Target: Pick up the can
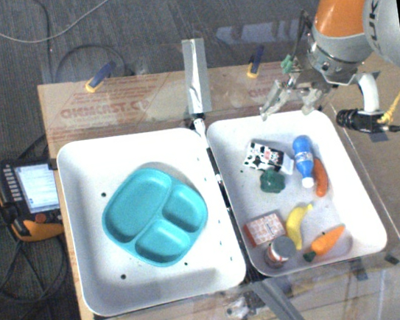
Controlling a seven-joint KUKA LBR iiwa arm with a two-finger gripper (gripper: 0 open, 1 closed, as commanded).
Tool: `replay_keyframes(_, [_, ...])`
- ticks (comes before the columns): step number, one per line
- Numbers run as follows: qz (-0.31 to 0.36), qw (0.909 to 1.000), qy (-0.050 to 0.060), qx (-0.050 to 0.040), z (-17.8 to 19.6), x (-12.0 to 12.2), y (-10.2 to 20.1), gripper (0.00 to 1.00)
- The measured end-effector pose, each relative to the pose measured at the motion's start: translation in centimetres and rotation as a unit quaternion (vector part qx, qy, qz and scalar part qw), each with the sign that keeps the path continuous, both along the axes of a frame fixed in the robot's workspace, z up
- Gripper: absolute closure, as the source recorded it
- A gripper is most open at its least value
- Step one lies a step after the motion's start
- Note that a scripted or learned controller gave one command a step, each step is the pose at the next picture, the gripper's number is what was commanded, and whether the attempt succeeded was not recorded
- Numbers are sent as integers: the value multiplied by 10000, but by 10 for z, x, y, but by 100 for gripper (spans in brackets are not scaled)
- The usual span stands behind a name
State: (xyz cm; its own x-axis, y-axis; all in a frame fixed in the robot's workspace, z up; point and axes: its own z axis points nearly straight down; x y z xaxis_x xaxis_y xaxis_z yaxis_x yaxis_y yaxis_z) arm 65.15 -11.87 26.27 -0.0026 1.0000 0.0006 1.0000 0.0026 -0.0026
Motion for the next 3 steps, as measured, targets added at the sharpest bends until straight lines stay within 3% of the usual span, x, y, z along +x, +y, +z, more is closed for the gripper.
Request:
replay_keyframes(1, [136,9999,-10,-6,-169,-36,-10,0])
replay_keyframes(2, [52,9996,274,62,-174,8,-19,0])
replay_keyframes(3, [57,9995,311,44,-167,6,-19,100])
